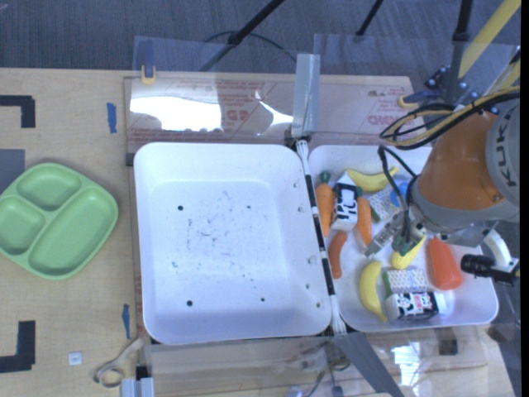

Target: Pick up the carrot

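Orange carrot (325, 206) lies by right bin's (483, 308) left wall; pincer (402, 240) hovers apart, state unclear. Approach step; next: shift left, descend.

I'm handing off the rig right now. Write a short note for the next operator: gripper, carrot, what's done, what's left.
Gripper: low in the right bin, among the clutter near a yellow piece; grip state unclear.
Carrots: several orange pieces lie in the right bin. One rests beside the divider, another right of a black-and-white carton, a third lower down.
Done: no carrot seen lifted.
Left: grasp one carrot and raise it.
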